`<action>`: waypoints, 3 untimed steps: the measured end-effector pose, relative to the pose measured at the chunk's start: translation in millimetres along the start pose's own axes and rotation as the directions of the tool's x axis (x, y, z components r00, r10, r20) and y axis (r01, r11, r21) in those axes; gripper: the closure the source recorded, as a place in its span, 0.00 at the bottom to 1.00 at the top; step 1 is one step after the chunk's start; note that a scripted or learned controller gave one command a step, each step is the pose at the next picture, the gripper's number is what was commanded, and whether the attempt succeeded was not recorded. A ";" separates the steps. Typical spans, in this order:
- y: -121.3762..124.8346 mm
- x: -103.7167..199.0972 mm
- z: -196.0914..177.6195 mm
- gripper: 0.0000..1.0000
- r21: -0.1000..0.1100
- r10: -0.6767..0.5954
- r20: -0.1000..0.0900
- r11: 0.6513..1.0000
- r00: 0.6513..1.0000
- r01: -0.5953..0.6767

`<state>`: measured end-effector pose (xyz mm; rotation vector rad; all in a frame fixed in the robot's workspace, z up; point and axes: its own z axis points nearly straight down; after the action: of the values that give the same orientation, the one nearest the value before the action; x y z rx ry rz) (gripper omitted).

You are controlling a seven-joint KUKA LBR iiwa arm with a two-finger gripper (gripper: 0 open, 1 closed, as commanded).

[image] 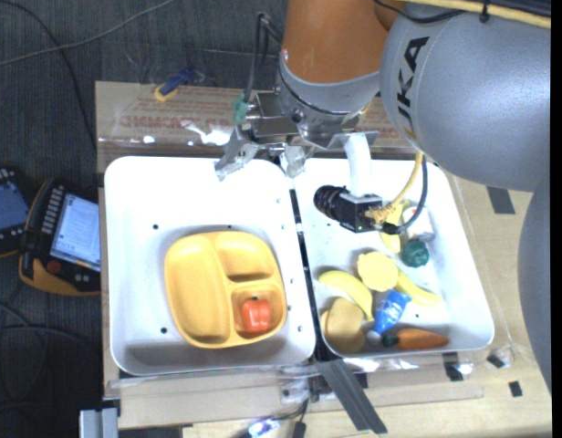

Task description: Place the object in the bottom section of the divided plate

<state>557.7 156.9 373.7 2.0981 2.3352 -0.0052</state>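
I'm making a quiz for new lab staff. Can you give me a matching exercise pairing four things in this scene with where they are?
Things:
1. Yellow plastic divided plate
2. Small red-orange toy pepper
3. Blue and white toy bottle
4. Metal end effector

Places:
A. right bin
B. bottom section of the plate
C. above the bins' far edge
D. left bin

Pairs: 1-D, 2-B, 3-A, 4-C

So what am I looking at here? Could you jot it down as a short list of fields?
Left bin: white, holding a yellow divided plate
On the plate: a red-orange pepper-like object in the lower right section
Right bin: white, holding a pile of toy foods, among them a carrot and a blue bottle
Pincer: above the bins' far edge, nothing between its fingers
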 end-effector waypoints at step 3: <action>2.7 65.1 9.3 1.00 0.002 -0.139 -0.001 0.990 0.990 0.139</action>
<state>553.4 221.8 364.1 1.9321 2.4773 -0.0065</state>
